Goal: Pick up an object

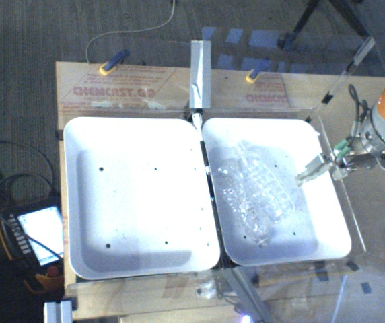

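Note:
A clear, crumpled plastic object (256, 190) lies in the right bin (327, 247), stretching from the bin's upper middle down toward its front. It is see-through and hard to outline against the white floor. My gripper (317, 169) reaches in from the right and hovers over the right bin's right side, just right of the plastic object's upper part. Nothing visible hangs from it.
The left bin (78, 180) sits beside the right one, split by a narrow dark gap. A metal post (197, 79) stands behind the gap. Clear panels rim the bench's back and right. Cables and a lit device (34, 231) lie on the floor to the left.

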Robot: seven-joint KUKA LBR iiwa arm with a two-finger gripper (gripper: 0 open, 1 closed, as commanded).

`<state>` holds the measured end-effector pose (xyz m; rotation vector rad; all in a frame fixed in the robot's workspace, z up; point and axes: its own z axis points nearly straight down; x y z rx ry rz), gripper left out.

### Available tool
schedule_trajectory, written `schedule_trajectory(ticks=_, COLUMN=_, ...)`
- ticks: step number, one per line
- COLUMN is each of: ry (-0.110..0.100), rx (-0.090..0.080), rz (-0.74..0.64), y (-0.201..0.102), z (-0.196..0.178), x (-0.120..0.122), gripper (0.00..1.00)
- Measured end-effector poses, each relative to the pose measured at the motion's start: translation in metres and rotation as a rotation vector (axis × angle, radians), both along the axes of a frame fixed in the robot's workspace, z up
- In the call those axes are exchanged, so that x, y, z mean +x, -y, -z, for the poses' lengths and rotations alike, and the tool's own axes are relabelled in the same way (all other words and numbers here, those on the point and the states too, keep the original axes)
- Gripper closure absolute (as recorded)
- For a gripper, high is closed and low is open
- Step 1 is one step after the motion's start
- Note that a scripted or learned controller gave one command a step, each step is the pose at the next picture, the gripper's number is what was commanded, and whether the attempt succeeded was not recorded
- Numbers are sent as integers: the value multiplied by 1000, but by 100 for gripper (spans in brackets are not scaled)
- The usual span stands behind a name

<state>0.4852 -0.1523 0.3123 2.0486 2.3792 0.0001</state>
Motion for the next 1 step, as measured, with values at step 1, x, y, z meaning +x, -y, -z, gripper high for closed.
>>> schedule_trajectory(ticks=1, ry=-3, rx=-1, rz=51, y=30, z=54, x=-2, gripper=0)
